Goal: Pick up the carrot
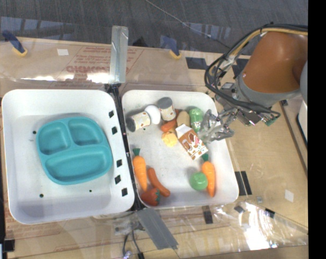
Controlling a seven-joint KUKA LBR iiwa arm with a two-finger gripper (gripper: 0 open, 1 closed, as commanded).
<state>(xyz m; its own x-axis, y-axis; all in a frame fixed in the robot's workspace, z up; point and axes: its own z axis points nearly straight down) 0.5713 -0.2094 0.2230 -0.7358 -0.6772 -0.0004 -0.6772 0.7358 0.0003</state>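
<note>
orange carrot, green top, right bin

I see two bins side by side. The left bin holds a divided tray. The right bin holds toy food: one carrot near its right wall, another carrot by its left wall.

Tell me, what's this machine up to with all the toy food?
A robot arm reaches in from the right, and its gripper hangs over the right bin's upper right corner, near a small carton. It is meant to pick up a carrot; one carrot lies by a green ball, another along the left wall. Neither has been lifted yet. The left bin holds a teal divided tray.
</note>
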